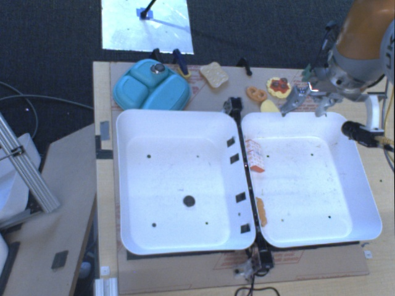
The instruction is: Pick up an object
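Showing 2 white bins [179, 184] | cardboard bench [203, 73] | dark carpet [49, 36]

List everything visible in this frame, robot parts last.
Bins: 2, white, side by side on the bench.
Disc: 1, dark, left bin floor.
Packet: 1, white and red, right bin, by the divider.
Snack: 1, orange, right bin, lower left edge.
Tray: 1, blue, behind left bin.
Toast: 1, tan, behind the bins.
Pretzel: 1, orange, behind right bin.
Tart: 1, yellow with red, beside pretzel.
Yellow piece: 1, at right bin's back rim.
Arm: 1, grey and orange, upper right.
Gripper: 1, metallic, over right bin's back rim.
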`<state>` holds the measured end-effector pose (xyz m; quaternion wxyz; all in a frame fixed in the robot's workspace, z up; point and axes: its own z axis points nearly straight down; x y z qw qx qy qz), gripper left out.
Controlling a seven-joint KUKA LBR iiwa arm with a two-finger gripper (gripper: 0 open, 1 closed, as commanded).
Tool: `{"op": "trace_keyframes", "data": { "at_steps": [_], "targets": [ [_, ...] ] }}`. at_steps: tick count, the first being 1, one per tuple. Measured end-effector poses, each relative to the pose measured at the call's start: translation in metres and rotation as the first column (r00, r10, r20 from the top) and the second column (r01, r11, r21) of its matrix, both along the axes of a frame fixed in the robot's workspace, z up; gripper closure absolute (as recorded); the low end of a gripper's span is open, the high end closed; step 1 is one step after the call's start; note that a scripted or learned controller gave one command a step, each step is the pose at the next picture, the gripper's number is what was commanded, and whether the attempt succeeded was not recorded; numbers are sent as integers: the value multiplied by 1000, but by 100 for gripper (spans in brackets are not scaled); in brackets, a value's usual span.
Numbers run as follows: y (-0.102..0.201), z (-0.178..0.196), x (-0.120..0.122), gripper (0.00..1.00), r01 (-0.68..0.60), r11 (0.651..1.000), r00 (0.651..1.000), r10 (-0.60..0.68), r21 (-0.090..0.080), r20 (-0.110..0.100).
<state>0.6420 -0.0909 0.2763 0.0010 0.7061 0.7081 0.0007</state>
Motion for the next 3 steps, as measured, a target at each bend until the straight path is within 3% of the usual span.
{"op": "trace_keyframes", "data": {
  "at_steps": [1, 2, 3],
  "targets": [
    [63, -97, 22, 0, -7, 1000, 1000, 7, 3, -5],
    [3, -196, -3, 0, 6, 1000, 1000, -6, 0, -3],
    [-15, -190, 29, 0, 2, 1000, 1000, -2, -1, 4]
  ]
}}
